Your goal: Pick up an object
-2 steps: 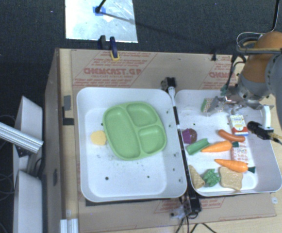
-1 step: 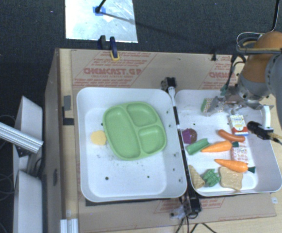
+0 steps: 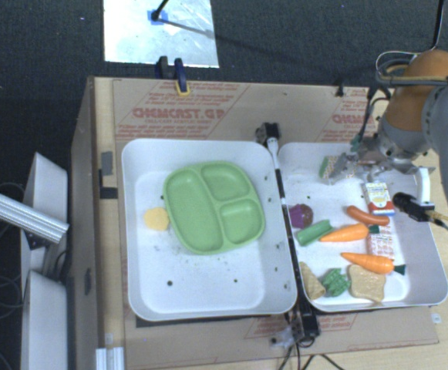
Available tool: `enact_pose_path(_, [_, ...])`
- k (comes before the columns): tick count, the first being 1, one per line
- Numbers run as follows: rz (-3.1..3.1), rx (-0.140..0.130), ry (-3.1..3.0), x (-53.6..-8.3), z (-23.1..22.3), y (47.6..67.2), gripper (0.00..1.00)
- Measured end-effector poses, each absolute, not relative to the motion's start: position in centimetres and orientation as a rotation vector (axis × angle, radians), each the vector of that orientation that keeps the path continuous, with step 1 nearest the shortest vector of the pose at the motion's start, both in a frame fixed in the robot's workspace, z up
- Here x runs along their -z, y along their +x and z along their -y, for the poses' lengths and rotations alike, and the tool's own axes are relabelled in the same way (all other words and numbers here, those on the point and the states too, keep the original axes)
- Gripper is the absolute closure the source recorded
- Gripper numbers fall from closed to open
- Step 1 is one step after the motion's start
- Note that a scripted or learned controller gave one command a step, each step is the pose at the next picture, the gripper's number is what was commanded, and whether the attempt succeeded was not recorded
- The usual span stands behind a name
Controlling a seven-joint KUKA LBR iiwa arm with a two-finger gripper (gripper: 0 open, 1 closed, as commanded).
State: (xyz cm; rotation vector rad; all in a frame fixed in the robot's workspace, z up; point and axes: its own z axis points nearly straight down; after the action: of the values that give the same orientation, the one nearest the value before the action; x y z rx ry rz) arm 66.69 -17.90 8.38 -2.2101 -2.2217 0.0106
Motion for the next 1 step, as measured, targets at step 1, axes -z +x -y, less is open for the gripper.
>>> enact_pose_path(1, [2.222,-0.011,-2.211,-8.38,17.86,66.68,0.0])
